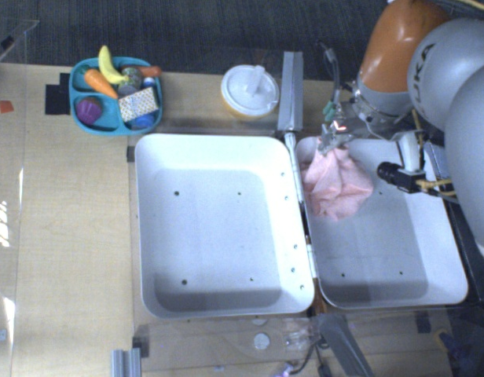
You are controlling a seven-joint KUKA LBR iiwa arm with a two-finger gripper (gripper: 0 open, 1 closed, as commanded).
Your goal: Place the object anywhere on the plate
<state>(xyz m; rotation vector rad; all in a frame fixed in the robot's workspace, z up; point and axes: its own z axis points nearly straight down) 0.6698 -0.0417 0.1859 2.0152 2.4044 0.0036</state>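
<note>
A wooden bench (61, 234) seen from above at a slant. At far left, near the back edge, sits a blue divided tray (108, 96) filled with toy food, including a yellow banana (110, 67) and an orange carrot (99, 82). To its right stands a round white lidded container (250, 90) with a yellow base. Below these lies the left white bin (218, 226), shallow and square. A grey metal bar (289, 93) rises between the two bins at the back. The right white bin (391, 265) holds a crumpled pink cloth (336, 185) in its back left corner, against the wall. The gripper (333, 136) sits directly over the cloth's top edge, touching it; whether its fingers are parted or closed on the cloth cannot be told. The grey arm (454, 77) with its orange band (399, 38) fills the upper right.
</note>
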